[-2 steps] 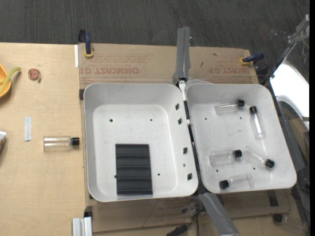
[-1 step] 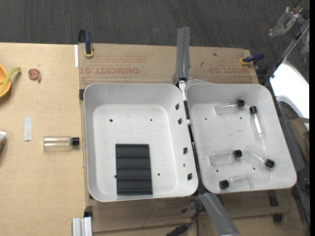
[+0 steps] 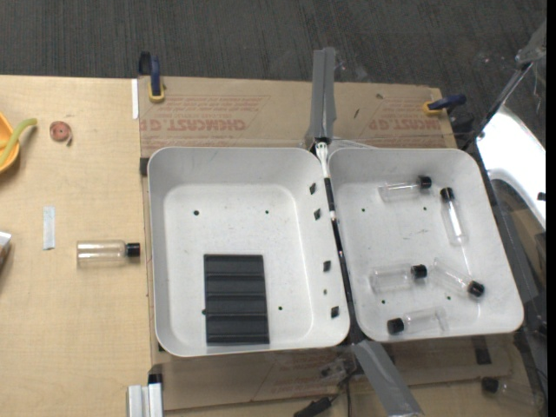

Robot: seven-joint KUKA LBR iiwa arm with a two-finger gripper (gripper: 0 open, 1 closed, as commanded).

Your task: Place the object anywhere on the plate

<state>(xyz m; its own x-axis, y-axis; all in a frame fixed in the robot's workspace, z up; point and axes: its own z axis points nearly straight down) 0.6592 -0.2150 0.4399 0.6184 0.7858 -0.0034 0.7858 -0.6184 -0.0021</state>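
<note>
**Worktop** (image 3: 69,337): pale wood, with a cardboard sheet (image 3: 226,115) under both bins, held at its far edge by two clamps (image 3: 146,63) (image 3: 443,104).

**Left bin** (image 3: 157,233): white and shallow with rounded corners. It touches the right bin (image 3: 502,259) along a shared middle edge, where a grey bar (image 3: 323,94) runs in from the far side.

**Plate** (image 3: 234,300): a black ribbed rectangle lying flat on the left bin's floor, close to the near wall. Its ribs run left to right. Bare floor lies on its far, left and right sides, with the widest stretch on the far side.

**Vials**: five clear vials with black caps, all lying on their sides in the right bin and apart from one another.
- Far vial (image 3: 401,190): long axis about left-right, cap to the right.
- Right vial (image 3: 453,220): long axis about far-near, cap toward the far wall.
- Middle vial (image 3: 393,279): about left-right, cap to the right.
- Slanted vial (image 3: 456,281): diagonal, cap toward the near right corner.
- Near vial (image 3: 420,321): about left-right, cap to the left, close to the near wall.

The left part of this bin's floor is the most open.

**Loose vial** (image 3: 104,250): lies on the worktop left of the left bin, cap pointing toward that bin.

**Small items at far left**: a yellow-orange item (image 3: 7,142) at the picture's edge, a reddish disc (image 3: 59,130) and a white strip (image 3: 49,228).

**Pincer**: state cannot be told.
</note>
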